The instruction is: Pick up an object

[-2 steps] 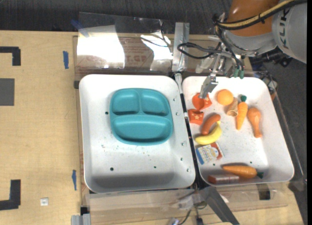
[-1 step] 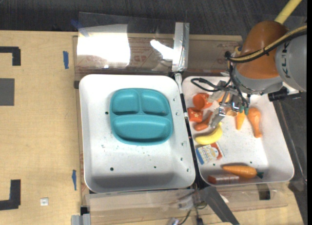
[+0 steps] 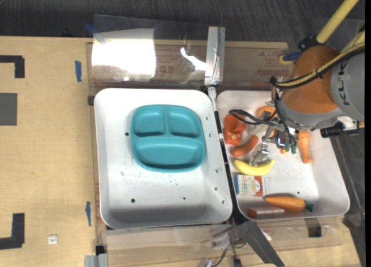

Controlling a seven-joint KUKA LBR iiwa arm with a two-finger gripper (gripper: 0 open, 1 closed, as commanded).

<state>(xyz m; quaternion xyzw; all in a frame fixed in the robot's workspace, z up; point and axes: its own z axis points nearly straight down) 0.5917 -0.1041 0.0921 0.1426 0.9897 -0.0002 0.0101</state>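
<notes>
The right bin (image 3: 331, 186) holds several toy foods. A yellow banana (image 3: 253, 168) lies near its left wall, with a small printed carton (image 3: 250, 185) just below it and an orange carrot (image 3: 284, 203) lower right. A red-orange pepper piece (image 3: 233, 130) and a red sausage-like piece (image 3: 246, 146) lie above the banana. My gripper (image 3: 262, 154) hangs low in this bin, right over the banana's upper edge, under a tangle of cables. I see nothing clearly held.
The left bin (image 3: 162, 199) carries a teal divided plate (image 3: 168, 137). A second small carrot (image 3: 305, 147) lies right of the gripper, and a brown bar (image 3: 264, 213) sits by the right bin's front rim. The orange-banded arm (image 3: 310, 83) covers that bin's upper right.
</notes>
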